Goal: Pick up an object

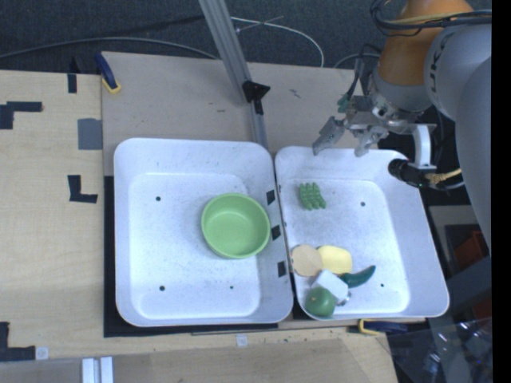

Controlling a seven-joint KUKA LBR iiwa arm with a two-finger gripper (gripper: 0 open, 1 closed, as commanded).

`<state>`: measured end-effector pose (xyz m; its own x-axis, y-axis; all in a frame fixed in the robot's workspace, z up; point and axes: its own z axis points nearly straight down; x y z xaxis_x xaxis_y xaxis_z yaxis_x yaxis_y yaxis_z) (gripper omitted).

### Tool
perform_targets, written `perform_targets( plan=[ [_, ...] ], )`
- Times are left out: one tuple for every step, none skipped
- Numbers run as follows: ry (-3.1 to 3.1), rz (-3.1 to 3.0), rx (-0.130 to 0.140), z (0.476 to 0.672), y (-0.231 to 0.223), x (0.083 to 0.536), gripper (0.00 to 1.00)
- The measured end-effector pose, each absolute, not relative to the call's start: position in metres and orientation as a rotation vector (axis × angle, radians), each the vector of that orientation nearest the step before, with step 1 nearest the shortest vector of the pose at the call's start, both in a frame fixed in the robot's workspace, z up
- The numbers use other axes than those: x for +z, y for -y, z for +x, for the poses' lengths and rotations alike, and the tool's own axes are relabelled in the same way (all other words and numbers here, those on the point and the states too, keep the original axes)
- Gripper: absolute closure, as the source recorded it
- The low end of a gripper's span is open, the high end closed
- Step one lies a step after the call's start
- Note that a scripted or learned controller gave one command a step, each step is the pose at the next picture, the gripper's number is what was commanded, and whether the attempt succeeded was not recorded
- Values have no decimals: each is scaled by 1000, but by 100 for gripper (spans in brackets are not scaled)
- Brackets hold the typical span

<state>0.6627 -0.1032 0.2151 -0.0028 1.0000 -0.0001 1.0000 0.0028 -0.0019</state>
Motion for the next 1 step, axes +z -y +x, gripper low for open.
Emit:
perform_targets(
  plan=[
    [2224,-2218,3,663,103,215,0]
  ],
)
